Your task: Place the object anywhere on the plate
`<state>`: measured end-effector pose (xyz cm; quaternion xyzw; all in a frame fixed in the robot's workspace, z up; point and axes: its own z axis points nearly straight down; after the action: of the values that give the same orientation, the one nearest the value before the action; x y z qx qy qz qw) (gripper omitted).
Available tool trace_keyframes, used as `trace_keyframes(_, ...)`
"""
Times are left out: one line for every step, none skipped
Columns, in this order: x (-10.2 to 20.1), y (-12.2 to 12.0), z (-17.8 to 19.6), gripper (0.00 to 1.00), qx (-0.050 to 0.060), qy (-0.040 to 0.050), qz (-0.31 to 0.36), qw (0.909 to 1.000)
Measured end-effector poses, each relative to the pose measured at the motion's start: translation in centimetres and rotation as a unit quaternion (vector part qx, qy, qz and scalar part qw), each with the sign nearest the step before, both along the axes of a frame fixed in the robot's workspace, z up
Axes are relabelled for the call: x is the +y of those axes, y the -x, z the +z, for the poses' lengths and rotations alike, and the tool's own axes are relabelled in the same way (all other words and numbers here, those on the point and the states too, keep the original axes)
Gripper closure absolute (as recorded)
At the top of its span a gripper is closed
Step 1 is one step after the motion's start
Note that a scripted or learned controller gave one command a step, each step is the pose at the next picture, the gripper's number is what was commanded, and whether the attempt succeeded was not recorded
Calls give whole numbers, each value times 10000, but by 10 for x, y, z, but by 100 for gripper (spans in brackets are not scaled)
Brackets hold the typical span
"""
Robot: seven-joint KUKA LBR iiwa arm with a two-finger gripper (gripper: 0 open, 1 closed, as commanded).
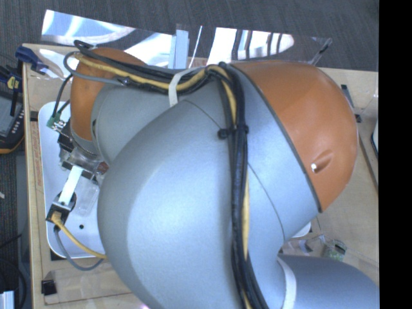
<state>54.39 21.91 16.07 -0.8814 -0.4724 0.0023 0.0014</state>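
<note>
My arm (212, 172), grey with an orange band, is very close to the camera and covers most of both bins. Its wrist reaches down at the left over the left white bin (44, 172). The gripper (80, 165) sits low over that bin's left side, seen from behind and partly hidden by the wrist. Whatever lies under the arm, and anything between the fingers, is hidden.
A strip of the left bin's floor and rim shows at the left and lower left. The wooden bench edge (29, 172) runs beside it. A yellow-black tool (9, 124) lies off the bench at far left. Shiny panels (96, 29) stand at the back.
</note>
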Motion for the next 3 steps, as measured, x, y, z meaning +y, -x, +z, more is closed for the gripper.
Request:
trace_keyframes(-24, 0, 39, 0, -3, -2, 51, 10000)
trace_keyframes(-23, 68, 168, 0, -19, -11, 612, 9981)
trace_keyframes(-1, 70, -68, 0, 7, 11, -151, 9999)
